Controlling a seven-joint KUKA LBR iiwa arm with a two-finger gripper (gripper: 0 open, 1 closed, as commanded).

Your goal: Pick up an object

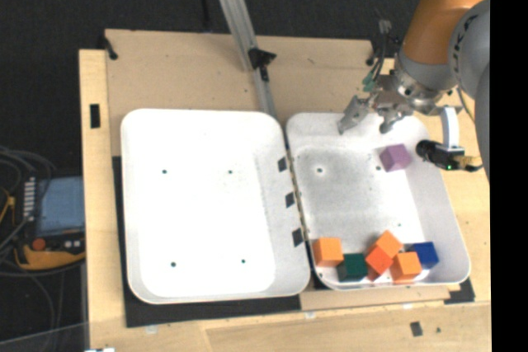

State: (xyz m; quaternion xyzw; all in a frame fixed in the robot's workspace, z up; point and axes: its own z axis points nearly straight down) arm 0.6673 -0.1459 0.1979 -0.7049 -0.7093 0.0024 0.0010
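Right shallow white plastic bin (429, 202): small matte purple cube (394, 157) near far edge; at near edge orange cube (329, 250), dark green cube (355, 266), two more orange cubes (382, 251) (406, 265), blue cube (425, 254) | left white bin (206, 202): smooth | two-finger gripper (366, 121): fingers spread, released, above far rim, near purple cube, apart from it

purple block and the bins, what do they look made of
Purple block: probably painted wood or foam, with a matte, even colour, sharp edges and no shine. Right bin and left bin: likely moulded plastic, smooth white with rounded corners and a raised rim. The view cannot settle either for sure.
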